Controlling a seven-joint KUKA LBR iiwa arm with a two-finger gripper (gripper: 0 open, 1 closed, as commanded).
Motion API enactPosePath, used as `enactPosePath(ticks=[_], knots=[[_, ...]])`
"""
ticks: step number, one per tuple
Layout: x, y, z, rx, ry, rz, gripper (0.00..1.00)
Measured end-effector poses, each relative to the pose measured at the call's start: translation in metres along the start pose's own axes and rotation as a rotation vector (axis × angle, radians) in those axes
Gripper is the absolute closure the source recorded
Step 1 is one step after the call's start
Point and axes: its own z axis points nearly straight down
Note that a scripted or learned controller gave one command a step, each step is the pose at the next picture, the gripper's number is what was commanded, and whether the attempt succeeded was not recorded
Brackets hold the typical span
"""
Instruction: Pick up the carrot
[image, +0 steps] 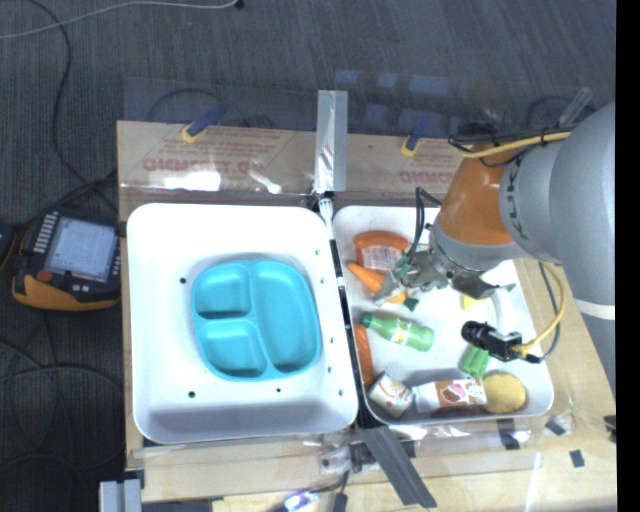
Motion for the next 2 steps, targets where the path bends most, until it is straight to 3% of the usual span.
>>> enactPosePath(ticks=[1,2], knots=[[0.042,0.027,-0.047,0.010,-0.008,-0.028,1.00],[0.055,0.085,-0.103,0.012,-0.007,-0.123,1.00]])
